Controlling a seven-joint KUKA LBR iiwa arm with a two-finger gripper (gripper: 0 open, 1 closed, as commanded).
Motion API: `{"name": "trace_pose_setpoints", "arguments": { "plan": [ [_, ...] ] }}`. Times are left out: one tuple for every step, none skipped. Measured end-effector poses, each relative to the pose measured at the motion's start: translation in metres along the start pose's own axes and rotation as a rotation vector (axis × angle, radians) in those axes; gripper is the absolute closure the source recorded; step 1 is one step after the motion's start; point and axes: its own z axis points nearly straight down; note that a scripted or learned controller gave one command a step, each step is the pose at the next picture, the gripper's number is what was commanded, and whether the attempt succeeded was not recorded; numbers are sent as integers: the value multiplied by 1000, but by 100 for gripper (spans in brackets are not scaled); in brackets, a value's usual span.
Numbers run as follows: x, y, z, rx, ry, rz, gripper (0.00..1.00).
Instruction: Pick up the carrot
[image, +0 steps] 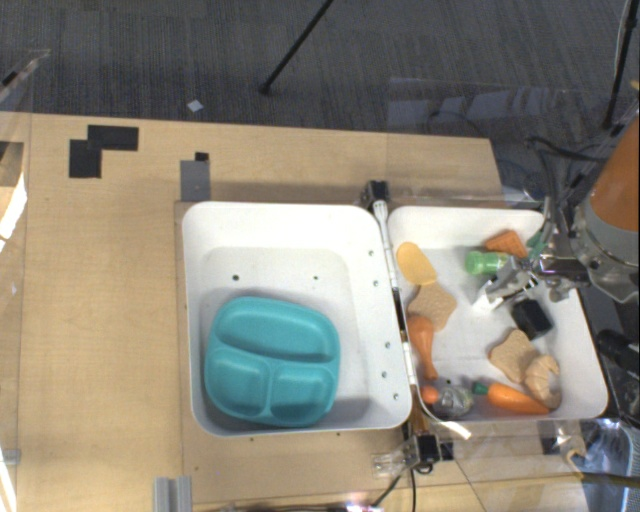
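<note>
The arm (615, 215) is cut off by the right edge.

Bench (100, 330) pale matt wood; bins (290, 230) smooth white plastic; tray (270, 362) glossy teal plastic.

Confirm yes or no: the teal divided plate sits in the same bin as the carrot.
No. The teal plate lies in the left bin, while the carrot lies in the right bin.

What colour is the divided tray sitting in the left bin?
Teal, a plain blue-green with no pattern. The divided tray shows clearly in the camera view.
</note>
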Motion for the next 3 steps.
{"name": "trace_pose_setpoints", "arguments": {
  "plan": [
    [113, 31, 94, 9, 5, -48, 0],
    [84, -7, 90, 3, 1, -284, 0],
    [89, 74, 6, -12, -2, -290, 0]
  ]
}}
